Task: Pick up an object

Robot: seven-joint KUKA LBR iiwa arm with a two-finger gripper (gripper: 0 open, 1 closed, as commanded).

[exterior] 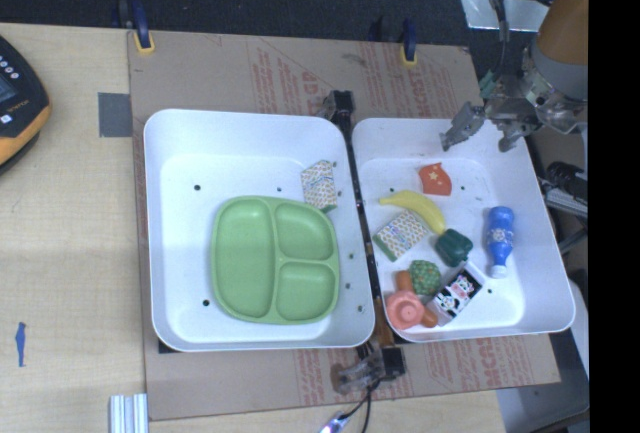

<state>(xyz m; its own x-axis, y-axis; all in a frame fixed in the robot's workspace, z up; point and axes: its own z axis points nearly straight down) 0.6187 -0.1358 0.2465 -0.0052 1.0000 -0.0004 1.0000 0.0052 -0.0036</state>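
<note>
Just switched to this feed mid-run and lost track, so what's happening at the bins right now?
The grey arm's gripper hangs over the far edge of the right white bin, with nothing between its fingers. The small items lie loose in that bin: a red block, a yellow banana, a blue bottle, a dark green block and a pink cup. The left white bin has a green divided plate and a small patterned carton. No pick has been made yet.

Right bin (540,316): open floor along far and right walls; toys crowd centre and near-left corner, bottle (499,239) standing apart; left bin (175,221): tray (275,261) covers most floor, carton (319,185) beside it.
</note>
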